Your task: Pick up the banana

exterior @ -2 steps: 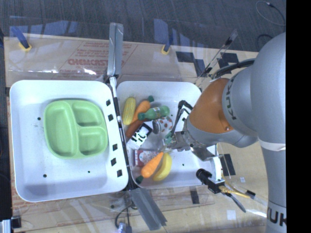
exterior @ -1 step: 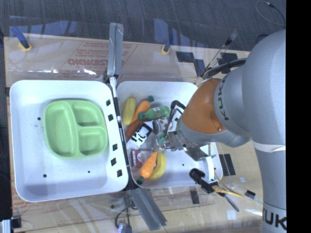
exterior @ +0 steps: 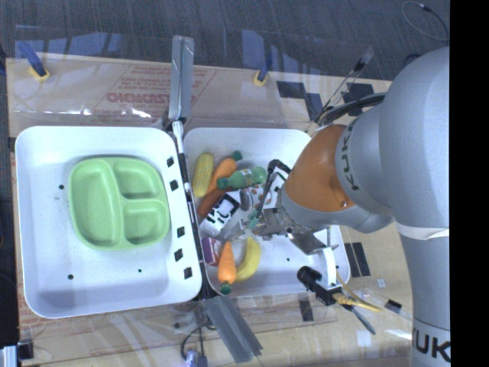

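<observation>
The curved yellow banana (exterior: 250, 257) lies at the right white bin's (exterior: 286, 285) front edge, touching an orange carrot (exterior: 226, 262). Your gripper (exterior: 256, 224) hovers just above — fingers' state unclear. Descend over the banana's free middle — avoid the carrot.

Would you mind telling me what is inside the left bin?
A green divided tray lies in the left bin. Whatever lies beneath the tray is covered.
</observation>
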